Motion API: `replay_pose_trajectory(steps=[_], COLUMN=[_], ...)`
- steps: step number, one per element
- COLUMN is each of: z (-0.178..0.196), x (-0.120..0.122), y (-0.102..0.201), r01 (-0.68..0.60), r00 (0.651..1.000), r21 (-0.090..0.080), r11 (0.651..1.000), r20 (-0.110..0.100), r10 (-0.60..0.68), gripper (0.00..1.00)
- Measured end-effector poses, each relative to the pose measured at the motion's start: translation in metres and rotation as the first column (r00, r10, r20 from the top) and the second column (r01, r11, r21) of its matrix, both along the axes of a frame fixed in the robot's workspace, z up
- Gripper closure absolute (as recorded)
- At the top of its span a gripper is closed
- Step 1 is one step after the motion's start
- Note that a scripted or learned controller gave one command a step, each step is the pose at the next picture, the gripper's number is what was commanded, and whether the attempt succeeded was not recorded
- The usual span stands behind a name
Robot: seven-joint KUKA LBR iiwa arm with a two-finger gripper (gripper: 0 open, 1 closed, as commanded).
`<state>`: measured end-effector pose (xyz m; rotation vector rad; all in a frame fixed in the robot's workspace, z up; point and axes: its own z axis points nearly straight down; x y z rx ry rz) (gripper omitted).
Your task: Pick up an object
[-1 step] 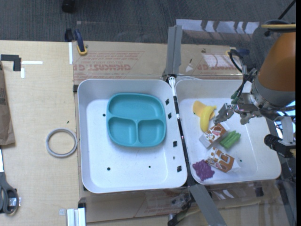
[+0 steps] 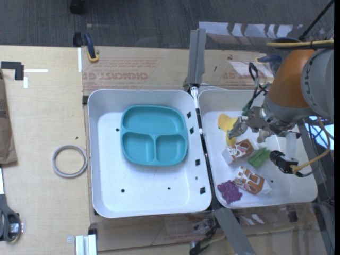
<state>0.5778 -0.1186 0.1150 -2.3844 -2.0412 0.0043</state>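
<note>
- Bench (image 2: pixel 42 105): pale wood top, two shallow white bins side by side, a strip of cardboard behind them.
- Arm (image 2: pixel 313 84): one, grey with an orange band, reached in from the right and hung over the right bin (image 2: pixel 297 193).
- Left bin (image 2: pixel 106 185): held one teal divided plate (image 2: pixel 154 135) with three compartments, nothing on it.
- Right bin: five small things counted, all loose on the bin floor. One yellow piece (image 2: pixel 227 122) at the upper left; one small box (image 2: pixel 240 150) with red and white print just below it; one green piece (image 2: pixel 258 157) just beside that box; one orange and white box (image 2: pixel 250 181) lower down; one purple bunch (image 2: pixel 230 192) at the lower left, near the orange box.
- Gripper (image 2: pixel 249 125): low over the upper part of the right bin, close to the yellow piece and the small printed box. Fingers too dark and blurred against the wrist to read; could not tell how far apart they stood, and nothing was visibly between them.
- Progress, as judged: pick not yet made. All five things appeared to rest in the bin, none lifted. Left to do: close on one thing, likely the yellow piece or the printed box by nearness, and raise it clear.
- Off the bins: one tape ring (image 2: pixel 69 160) on the bench to the left.
</note>
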Motion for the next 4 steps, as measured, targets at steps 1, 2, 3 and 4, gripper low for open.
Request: replay_pose_trajectory(steps=[1, 2, 3, 4], z=[-0.024, -0.022, -0.022, -0.013], x=[0.057, 0.067, 0.041, 0.041], y=[0.005, 0.001, 0.005, 0.004], r01=[-0.103, -0.219, -0.247, -0.244], r00=[0.995, 0.976, 0.969, 0.970], r21=[-0.001, -0.003, -0.002, -0.002], r11=[0.995, 0.976, 0.969, 0.970], r20=[0.002, 0.006, 0.005, 0.005], r10=[0.103, 0.219, 0.247, 0.244], gripper=[0.00, 0.00, 0.00, 1.00])
